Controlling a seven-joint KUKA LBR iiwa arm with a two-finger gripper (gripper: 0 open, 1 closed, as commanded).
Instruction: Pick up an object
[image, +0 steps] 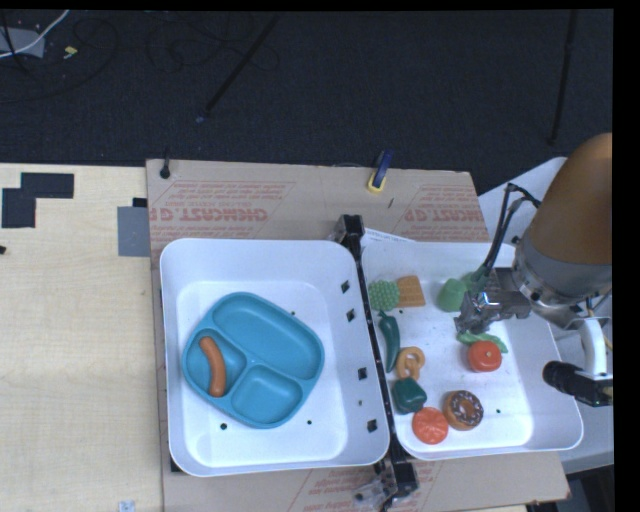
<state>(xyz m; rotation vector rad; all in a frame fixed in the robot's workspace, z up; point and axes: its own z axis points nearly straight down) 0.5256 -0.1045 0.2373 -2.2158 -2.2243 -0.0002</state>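
The gripper (478, 316) hangs low in the right bin (540, 425), just above the tomato (485, 357); whether its claw is wide or narrow cannot be told. A hot dog (212, 365) lies in the blue tray (270, 350), left bin (200, 270).

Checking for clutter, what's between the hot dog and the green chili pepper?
In the camera view, between hot dog and chili pepper: blue tray and the bins' shared rims.
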